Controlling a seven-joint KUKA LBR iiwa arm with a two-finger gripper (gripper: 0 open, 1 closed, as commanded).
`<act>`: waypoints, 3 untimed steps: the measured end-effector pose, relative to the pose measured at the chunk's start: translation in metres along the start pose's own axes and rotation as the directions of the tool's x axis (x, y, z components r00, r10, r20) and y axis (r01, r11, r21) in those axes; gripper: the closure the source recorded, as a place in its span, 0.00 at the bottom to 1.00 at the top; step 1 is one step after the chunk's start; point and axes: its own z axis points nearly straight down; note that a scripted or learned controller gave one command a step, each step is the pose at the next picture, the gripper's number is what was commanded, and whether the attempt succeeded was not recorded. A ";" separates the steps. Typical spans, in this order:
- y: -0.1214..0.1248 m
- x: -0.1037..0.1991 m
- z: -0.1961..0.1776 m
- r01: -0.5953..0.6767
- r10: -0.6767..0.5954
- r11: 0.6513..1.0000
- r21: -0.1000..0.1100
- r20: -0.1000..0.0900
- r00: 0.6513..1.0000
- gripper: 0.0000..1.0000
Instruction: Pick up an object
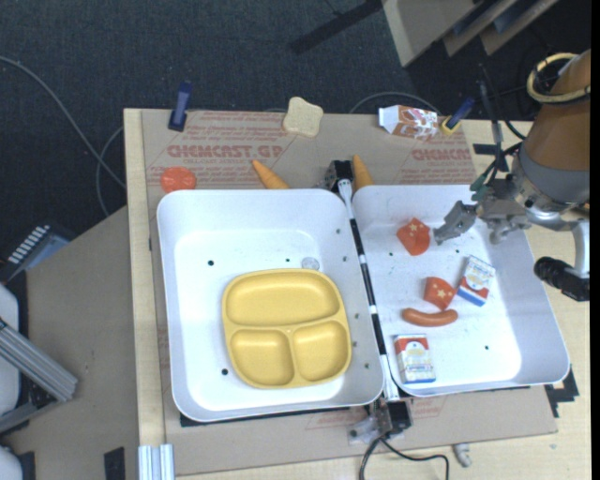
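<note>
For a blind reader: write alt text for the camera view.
The gripper hovers over the right bin beside a red strawberry toy, above a sausage and small cartons. The left bin holds a yellow divided plate.

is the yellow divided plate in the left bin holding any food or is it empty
Empty. The yellow plate lies flat in the left bin, and all three compartments show bare yellow.

A dark blue-grey carpeted floor (84, 56) surrounds the bench, with a thin pale cable (56, 98) looping across it at the left. The bench top is a sheet of brown printed cardboard (225, 150) laid over a light wooden board (84, 281). At the lower left lies a ribbed grey metal bar (37, 361), and a beige panel (441, 28) stands at the top right.
</note>
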 end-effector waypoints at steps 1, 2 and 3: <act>0.003 0.044 0.125 0.001 -0.001 1.000 0.000 0.000 1.000 0.00; -0.066 0.034 0.128 -0.001 0.001 1.000 0.001 0.000 1.000 0.00; -0.083 0.032 0.128 -0.001 0.001 1.000 0.002 -0.001 1.000 0.00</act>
